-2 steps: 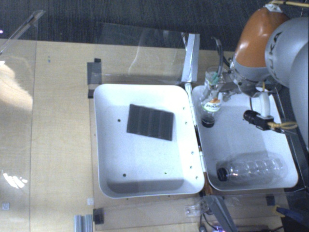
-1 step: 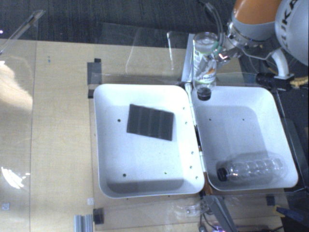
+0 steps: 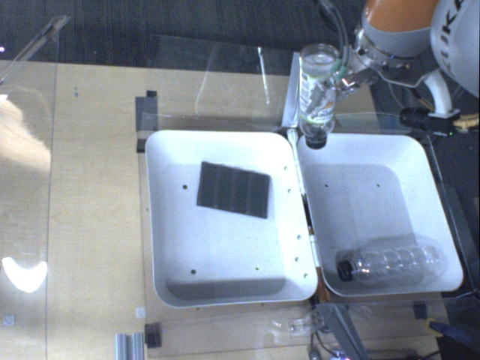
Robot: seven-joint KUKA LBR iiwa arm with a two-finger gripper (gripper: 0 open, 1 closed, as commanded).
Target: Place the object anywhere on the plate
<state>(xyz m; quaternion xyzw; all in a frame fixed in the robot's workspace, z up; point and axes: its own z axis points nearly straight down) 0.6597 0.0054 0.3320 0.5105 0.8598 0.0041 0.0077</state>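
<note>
One clear ribbed bottle, upside-down.

I see smooth white plastic bins, matt with a faint sheen, a dark ribbed matt plate, a clear glossy plastic bottle with black cap, another clear bottle upright, pale wood-look bench, clear glossy panels.

Bottle — clear plastic, dark cap, hanging upright and inverted, cap downward, above the far rim where the two bins meet. Plate — a dark, flat, ribbed rectangle, slightly skewed, lying on the floor of the left bin, well apart from the bottle.
</note>
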